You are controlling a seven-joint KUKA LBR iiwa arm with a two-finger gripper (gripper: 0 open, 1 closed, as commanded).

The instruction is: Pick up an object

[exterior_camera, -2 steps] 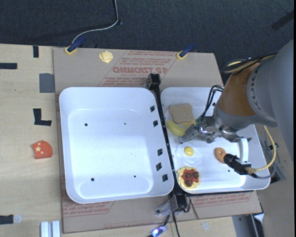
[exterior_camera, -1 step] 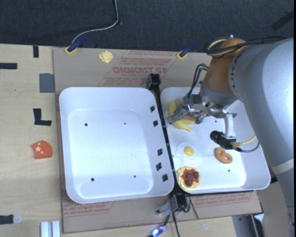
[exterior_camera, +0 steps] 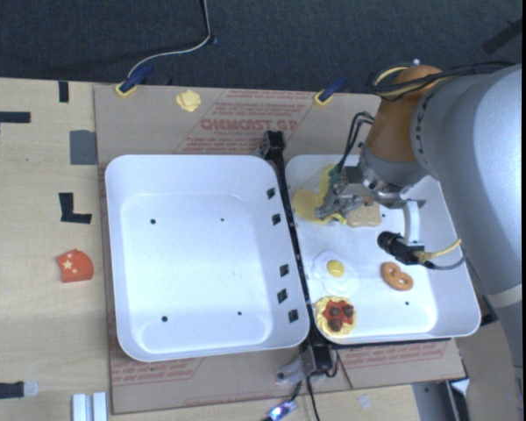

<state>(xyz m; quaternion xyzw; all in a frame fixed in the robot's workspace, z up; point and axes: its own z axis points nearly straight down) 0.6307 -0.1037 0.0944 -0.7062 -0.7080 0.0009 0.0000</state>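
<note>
The tool point(exterior_camera: 340, 202) is seen low in the far left part of the right bin point(exterior_camera: 447, 323), reached in from the right under the arm's orange band point(exterior_camera: 394, 134). It is set over a yellow piece point(exterior_camera: 307, 204) that lies against the bin's left wall, with a tan piece point(exterior_camera: 364, 216) just beside it on the right. Whether the tool is wide, narrow or gripping anything cannot be told, since the view is too small and cluttered there. Nearer the front of the same bin, a fried egg point(exterior_camera: 335, 269), a pretzel point(exterior_camera: 396, 277) and a small pizza point(exterior_camera: 336, 315) are laid apart from one another. The left bin point(exterior_camera: 123, 182) stands alongside. On the bench point(exterior_camera: 26, 235), a red piece point(exterior_camera: 75, 266) is seen well to the left, and a small yellow piece point(exterior_camera: 188, 101) behind the bins.
</note>
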